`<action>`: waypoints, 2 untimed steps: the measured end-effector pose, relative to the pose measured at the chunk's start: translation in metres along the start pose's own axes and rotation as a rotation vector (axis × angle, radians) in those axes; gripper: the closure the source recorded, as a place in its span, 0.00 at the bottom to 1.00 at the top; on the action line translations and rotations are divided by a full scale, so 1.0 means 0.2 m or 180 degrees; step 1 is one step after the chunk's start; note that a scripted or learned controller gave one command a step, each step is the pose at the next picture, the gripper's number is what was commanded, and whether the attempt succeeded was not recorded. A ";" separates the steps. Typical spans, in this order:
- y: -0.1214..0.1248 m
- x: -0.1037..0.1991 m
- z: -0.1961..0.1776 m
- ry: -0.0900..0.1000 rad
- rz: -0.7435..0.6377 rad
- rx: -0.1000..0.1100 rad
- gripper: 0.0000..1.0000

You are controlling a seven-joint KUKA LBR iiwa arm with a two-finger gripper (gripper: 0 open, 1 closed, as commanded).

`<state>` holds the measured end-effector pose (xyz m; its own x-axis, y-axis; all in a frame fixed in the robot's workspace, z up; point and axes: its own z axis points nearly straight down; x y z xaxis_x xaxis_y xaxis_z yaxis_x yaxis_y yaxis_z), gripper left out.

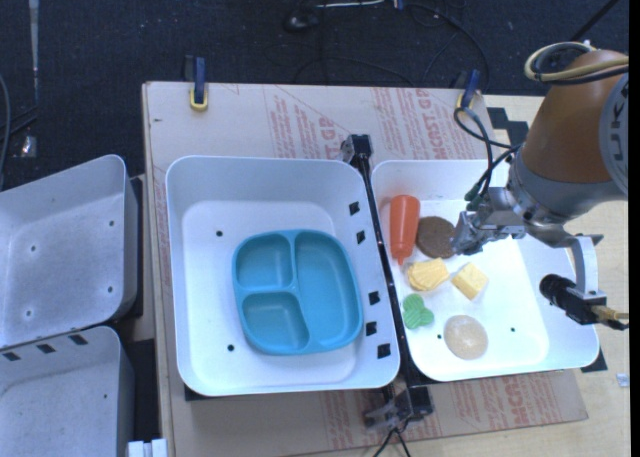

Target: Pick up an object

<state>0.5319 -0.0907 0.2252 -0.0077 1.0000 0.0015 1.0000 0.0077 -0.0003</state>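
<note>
The right bin [560, 345] holds an orange carrot [403, 224], a brown round cookie [434, 237], two yellow cheese pieces [429, 274] [470, 280], a green broccoli piece [417, 312] and a beige round bun [465, 336]. My gripper [470, 238] hangs low over the bin, just right of the brown cookie and above the right cheese piece. Its fingertips are dark and small against the arm, so their spacing is unclear. Nothing is visibly held.
The left bin [200, 215] contains a blue three-compartment tray [296, 291]. A black divider strip [375, 245] runs between the bins. The grey and orange arm [575, 145] covers the right bin's far right corner. A black cable [490, 140] loops above the bin.
</note>
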 end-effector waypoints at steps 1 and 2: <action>0.12 0.25 0.02 -0.0002 -0.0001 -0.0006 1.00; 0.17 0.52 0.06 -0.0002 -0.0001 -0.0003 1.00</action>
<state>0.5651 0.0136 0.2128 -0.0079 1.0000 0.0008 1.0000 0.0079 0.0007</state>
